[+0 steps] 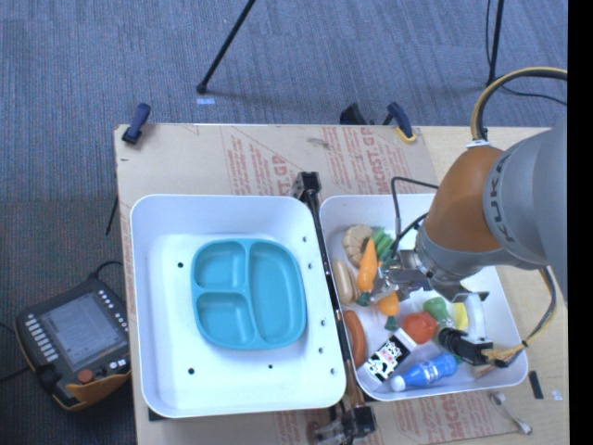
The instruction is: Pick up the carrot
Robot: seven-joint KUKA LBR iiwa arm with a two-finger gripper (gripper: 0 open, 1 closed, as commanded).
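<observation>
**Claw down among the toys, carrot just beside it**

The carrot lies in the right bin, toward that bin's upper left, tilted with its green top pointing up the frame. A pale ridged piece touches it on the upper left and a tan oblong sits just to its left. The claw is low in the bin, just right of the carrot, under the orange band of the arm. From here I cannot tell how wide the claw stands or whether it has anything.

The crowding worries me. A small orange piece lies right below the claw, with a red tomato-like toy near it; a close there could catch the wrong orange thing. The slanted, tapered carrot could also squirt sideways. The left bin holds the blue divided plate, well apart.
</observation>
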